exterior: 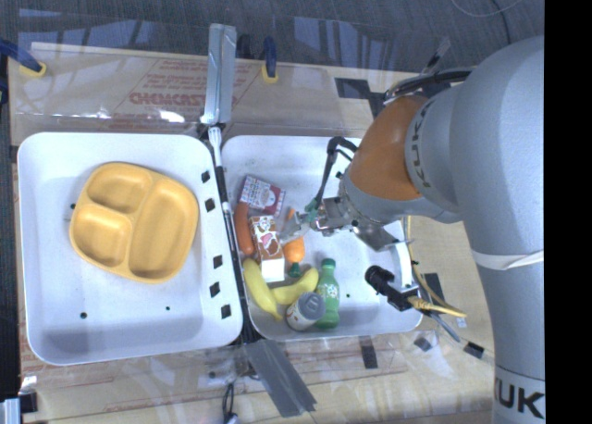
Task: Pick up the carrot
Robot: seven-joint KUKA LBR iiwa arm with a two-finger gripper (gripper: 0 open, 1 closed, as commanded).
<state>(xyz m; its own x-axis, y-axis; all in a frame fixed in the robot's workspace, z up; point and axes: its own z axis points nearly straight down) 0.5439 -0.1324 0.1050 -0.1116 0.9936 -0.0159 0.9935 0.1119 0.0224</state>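
Carrot [294, 251] sits mid right bin [305, 149], crowded by banana [262, 288]; axis unclear. Claw [298, 220] at its 12 o'clock; opening indeterminable.

The gripper [298, 220] is positioned inside the right bin [277, 149], over its left half. The carrot [294, 251] is found just below the gripper in the view, among a cluster of items. A small packet [260, 193] is located up and to the left of the gripper. A sausage-shaped item [243, 229] lies to its left, beside the bin's left wall. A banana [262, 288] and a bottle [327, 295] are located further below, past the carrot. The left bin [46, 246] stands well to the gripper's left, and a divided plate [134, 220] rests in it.
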